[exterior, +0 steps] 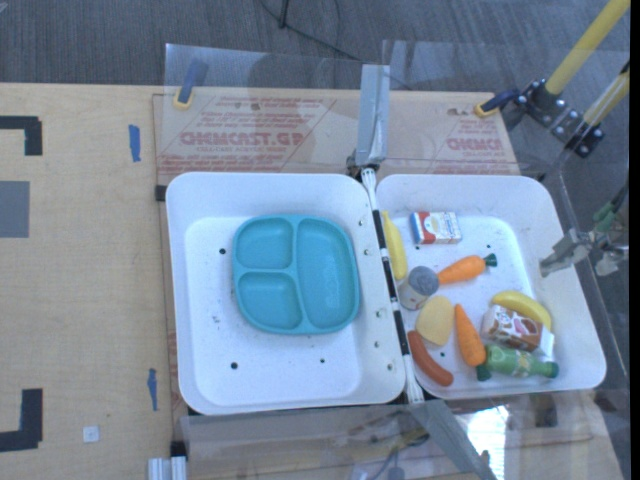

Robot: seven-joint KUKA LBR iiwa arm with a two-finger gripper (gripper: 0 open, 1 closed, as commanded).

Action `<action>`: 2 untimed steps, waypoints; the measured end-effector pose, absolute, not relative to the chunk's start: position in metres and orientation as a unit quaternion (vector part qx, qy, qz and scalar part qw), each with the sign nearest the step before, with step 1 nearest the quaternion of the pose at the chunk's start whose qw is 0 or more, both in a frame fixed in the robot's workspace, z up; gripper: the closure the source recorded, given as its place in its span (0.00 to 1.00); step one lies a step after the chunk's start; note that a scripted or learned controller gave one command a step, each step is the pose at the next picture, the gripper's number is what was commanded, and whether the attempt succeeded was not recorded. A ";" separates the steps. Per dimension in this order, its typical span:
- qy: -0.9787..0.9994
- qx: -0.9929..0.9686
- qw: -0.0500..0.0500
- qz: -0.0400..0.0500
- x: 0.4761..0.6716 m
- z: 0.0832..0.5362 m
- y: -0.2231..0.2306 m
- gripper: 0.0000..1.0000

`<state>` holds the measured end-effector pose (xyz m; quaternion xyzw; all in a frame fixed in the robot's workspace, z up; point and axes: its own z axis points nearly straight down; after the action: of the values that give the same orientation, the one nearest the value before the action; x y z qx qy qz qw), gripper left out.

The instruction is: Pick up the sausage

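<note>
Shown before any grasp: sausage (430, 359) lying untouched in the lower-left corner of the right bin (560, 208); gripper (577, 253) at that bin's right rim, well apart from it, open or clenched impossible to tell. Judged remaining: approach, grasp, lift

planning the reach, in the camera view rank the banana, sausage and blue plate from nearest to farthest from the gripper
1. banana, right side of the right bin, closest to the gripper at that bin's right rim.
2. sausage, near left corner of the right bin.
3. blue plate, middle of the left bin, farthest.
</note>
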<state>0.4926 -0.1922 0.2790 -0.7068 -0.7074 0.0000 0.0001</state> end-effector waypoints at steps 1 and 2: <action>-0.726 -0.687 0.000 0.000 0.479 0.158 -0.137 0.00; -0.674 -0.739 -0.022 -0.009 0.489 0.107 -0.109 0.00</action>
<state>0.4892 -0.1092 0.1070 -0.7385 -0.6738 -0.0086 -0.0222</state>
